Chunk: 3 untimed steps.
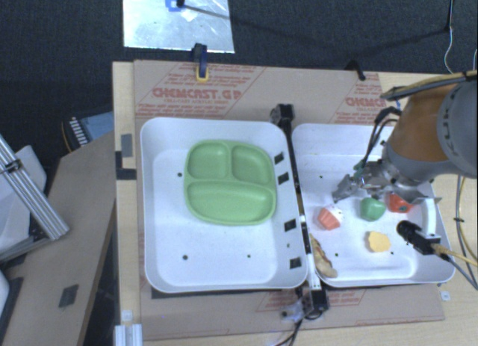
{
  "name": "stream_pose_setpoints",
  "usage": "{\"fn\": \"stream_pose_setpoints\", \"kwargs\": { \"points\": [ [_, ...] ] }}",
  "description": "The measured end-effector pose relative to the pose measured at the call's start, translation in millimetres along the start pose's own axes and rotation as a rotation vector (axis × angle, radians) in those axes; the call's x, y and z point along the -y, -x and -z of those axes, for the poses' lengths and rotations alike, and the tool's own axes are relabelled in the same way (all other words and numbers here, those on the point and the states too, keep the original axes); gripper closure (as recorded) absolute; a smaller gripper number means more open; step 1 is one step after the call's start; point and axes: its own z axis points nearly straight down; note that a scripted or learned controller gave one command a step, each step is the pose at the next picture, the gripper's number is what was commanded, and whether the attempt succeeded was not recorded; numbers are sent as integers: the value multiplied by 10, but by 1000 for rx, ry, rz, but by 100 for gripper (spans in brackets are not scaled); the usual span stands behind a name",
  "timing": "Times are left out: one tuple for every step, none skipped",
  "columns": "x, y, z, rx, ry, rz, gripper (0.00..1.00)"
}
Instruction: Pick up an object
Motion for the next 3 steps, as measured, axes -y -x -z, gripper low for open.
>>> {"fn": "stream_pose_setpoints", "kwargs": {
  "points": [
    [-5,-3,-221,0,1,0,0],
    [-16,-1,-102,1,4,1,100],
    [-19,-33,537,2,8,2,100]
  ]
}}
